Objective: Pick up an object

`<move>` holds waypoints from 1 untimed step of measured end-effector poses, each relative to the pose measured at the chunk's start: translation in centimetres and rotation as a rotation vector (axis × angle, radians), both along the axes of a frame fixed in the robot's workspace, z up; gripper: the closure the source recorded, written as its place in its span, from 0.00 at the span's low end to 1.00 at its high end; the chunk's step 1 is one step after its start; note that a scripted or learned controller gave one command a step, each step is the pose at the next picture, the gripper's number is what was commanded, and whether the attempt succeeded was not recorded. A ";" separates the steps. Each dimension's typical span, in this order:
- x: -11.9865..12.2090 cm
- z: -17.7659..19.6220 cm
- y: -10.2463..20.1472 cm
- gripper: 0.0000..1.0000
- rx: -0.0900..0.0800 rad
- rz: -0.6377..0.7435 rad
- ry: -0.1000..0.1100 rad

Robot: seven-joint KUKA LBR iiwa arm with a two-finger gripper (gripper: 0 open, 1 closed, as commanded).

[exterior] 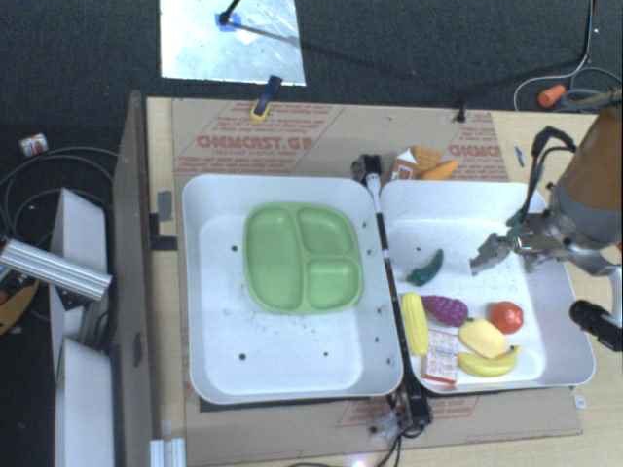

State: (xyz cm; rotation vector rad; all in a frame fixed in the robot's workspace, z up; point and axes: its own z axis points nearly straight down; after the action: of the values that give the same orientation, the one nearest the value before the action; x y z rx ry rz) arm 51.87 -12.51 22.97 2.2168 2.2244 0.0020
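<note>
The right bin (545,212) holds several toy foods. A dark green pepper (425,268) lies near its middle. Along the front lie a corn cob (415,322), purple grapes (445,309), a red tomato (505,316), a yellow lemon (484,339), a banana (490,363) and a small printed packet (441,356). My gripper (490,252) hangs over the right half of this bin, pointing left. It is right of the pepper and above the tomato in the view, touching neither. The grey arm with its orange band (596,178) comes in from the right.
A green divided plate (300,258) lies in the left bin (214,358). An orange carrot (438,170) rests on the cardboard behind the right bin. A black divider (386,261) runs between the bins. Cables hang at the back right.
</note>
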 end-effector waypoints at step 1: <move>2.4 -15.2 4.3 0.00 0.001 0.004 0.000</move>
State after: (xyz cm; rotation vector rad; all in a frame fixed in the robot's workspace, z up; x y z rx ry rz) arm 54.32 -8.19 7.79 2.2132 2.2298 0.0033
